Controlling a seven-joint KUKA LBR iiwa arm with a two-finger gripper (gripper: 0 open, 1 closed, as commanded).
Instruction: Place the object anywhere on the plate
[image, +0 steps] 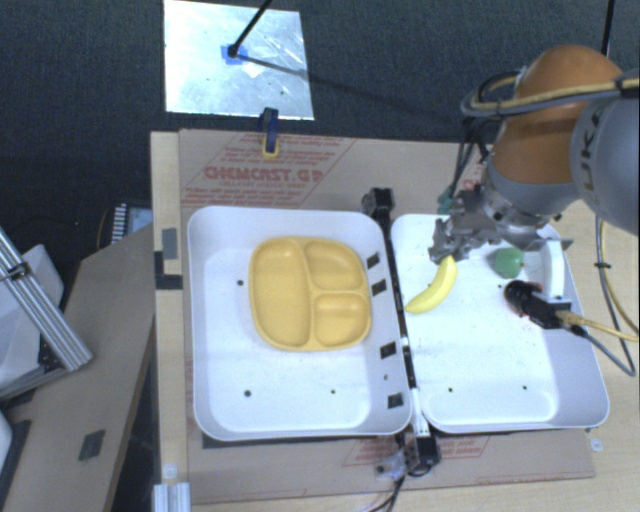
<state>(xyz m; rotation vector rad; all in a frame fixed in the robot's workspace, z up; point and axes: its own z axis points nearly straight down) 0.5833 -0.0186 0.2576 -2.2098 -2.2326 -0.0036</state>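
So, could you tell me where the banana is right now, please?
The banana lies in the right-hand bin of the camera view, close to its left wall, its upper tip just under the gripper and a green thing to its right.

I see 2 white bins side by side on a brown board (265, 172) w/ red lettering: left bin (215, 400), right bin (500, 400), and a small green obj (508, 262) lying in the right one toward its far right corner. A yellow clamp (270, 133) sits at the board's far edge, w/ a silvery sheet (200, 70) beyond it. An alu rail (40, 310) slants in at the left.
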